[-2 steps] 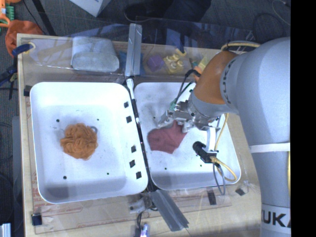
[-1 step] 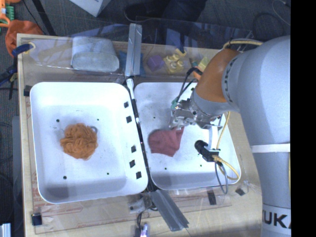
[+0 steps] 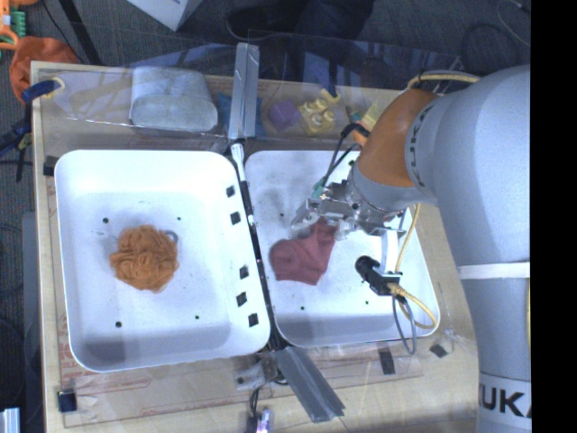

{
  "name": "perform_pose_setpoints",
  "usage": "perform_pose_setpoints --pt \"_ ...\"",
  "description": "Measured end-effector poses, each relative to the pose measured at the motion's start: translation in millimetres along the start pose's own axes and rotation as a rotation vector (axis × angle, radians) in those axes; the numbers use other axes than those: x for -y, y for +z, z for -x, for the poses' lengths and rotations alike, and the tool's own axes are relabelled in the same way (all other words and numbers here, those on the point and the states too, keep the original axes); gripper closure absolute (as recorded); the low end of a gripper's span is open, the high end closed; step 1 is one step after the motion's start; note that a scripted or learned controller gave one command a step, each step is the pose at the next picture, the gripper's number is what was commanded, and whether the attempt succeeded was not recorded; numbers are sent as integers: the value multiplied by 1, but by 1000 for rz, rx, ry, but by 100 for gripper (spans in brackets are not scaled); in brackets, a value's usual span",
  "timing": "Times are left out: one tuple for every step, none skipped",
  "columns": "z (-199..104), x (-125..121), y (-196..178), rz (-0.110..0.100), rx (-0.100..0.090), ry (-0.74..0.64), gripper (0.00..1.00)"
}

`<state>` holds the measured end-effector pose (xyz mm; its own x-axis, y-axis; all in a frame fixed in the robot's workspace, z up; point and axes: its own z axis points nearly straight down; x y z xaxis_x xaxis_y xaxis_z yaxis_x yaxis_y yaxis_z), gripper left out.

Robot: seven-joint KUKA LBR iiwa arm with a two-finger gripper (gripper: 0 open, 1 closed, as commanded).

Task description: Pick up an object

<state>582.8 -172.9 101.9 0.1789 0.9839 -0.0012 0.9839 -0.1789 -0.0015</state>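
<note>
A dark red cloth point(image 3: 299, 260) lies in the right bin point(image 3: 397, 325), left of its middle. One corner of the cloth is pulled up to my gripper point(image 3: 323, 220), which hangs just above it and pinches that corner between its fingers. The rest of the cloth still rests on the bin floor. An orange tangle of yarn point(image 3: 144, 257) sits in the left bin point(image 3: 81, 174), far from the gripper.
The grey arm with its orange band point(image 3: 401, 142) covers the right bin's far right side. A black cable plug point(image 3: 374, 275) dangles beside the cloth. Black clips point(image 3: 243, 269) line the divide between the bins. Small toys point(image 3: 315, 111) and a grey pad point(image 3: 173, 99) lie behind the bins.
</note>
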Motion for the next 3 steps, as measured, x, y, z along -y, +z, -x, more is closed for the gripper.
perform_pose_setpoints --pt "0 0 -10 -1 0 -4 100" --pt "-36 -21 -172 5 1 -496 100" --pt "-36 -21 -172 5 1 -495 0"
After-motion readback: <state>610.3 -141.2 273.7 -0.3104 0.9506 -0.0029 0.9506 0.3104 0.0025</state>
